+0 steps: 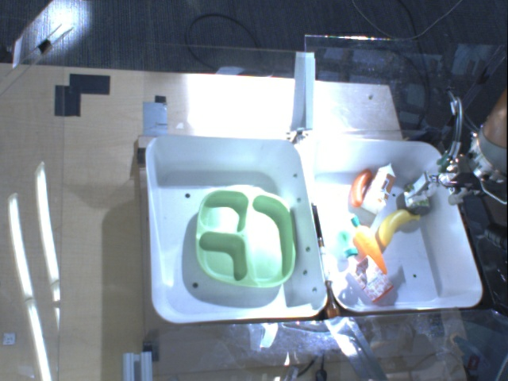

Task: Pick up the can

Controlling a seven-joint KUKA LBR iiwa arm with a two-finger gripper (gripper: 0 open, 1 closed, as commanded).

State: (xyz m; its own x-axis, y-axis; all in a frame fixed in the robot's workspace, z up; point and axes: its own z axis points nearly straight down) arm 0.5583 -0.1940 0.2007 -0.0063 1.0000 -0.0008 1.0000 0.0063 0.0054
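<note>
Near the right bin's (468, 276) front, can (375, 286), well apart from jaws.

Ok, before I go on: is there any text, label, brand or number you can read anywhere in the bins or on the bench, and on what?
None can be read.
Red and white packet at the near edge of the right bin: printing too blurred to read.
White carton beside the red-orange item: any print too small to tell.
Green divided tray in the left bin: no marking seen.
</note>
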